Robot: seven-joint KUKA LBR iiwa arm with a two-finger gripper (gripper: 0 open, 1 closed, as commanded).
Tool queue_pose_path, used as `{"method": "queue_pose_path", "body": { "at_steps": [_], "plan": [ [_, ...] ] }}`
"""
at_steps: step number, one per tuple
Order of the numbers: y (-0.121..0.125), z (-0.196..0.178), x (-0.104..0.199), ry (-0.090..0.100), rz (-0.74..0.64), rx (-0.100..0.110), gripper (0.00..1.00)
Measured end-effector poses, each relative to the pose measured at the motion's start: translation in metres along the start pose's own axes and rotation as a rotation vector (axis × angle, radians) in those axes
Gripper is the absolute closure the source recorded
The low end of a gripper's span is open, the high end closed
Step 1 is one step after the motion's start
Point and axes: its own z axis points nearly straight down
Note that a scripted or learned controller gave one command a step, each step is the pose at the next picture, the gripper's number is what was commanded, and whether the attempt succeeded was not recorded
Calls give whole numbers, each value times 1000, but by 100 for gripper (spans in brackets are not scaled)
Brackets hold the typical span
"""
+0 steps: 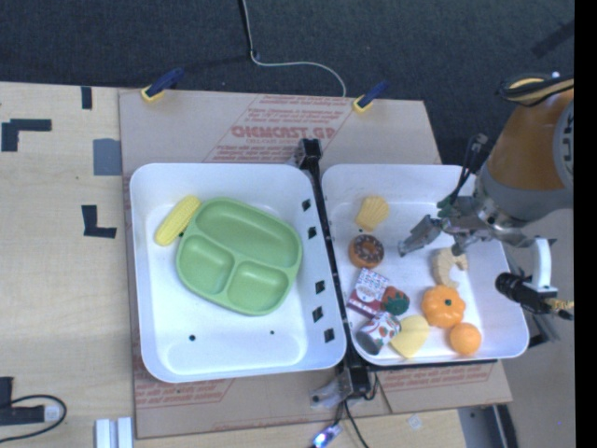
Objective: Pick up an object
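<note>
White plastic, both bins: the left bin point(149, 278) at centre-left of the frame carries a green divided plate point(239, 256) with a yellow corn cob point(176, 219) at the plate's upper-left edge; the right bin point(410, 177) at centre-right carries the loose toy items. Noted there: a yellow piece point(372, 212) near the top, a brown doughnut point(367, 250) just below it, a red-and-white packet point(369, 292), an orange pumpkin point(443, 306), a smaller orange fruit point(465, 338) toward the lower-right corner, a pale yellow piece point(410, 337) at the bottom, and a cream-coloured piece point(445, 268) just under the tool. The gripper point(434, 234) sits over the right-hand middle of this bin, reaching in from the frame's right. One dark finger points left toward the doughnut, but whether the tool is spread or closed cannot be told from this angle, and nothing is seen between its tips. Assessment: the pick is not yet made. Every object appears to rest on a bin floor, none lifted. Remaining work, as judged: settle on one item, most likely the cream-coloured piece or the doughnut nearby, close on it and raise it clear.
</note>
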Motion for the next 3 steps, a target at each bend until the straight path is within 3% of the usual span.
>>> {"method": "queue_pose_path", "body": {
  "at_steps": [1,2,3],
  "plan": [
    [-55,63,-7,2,3,6,0],
    [10,105,45,2,-5,-7,0],
    [7,98,41,-3,0,-3,100]
  ]
}}
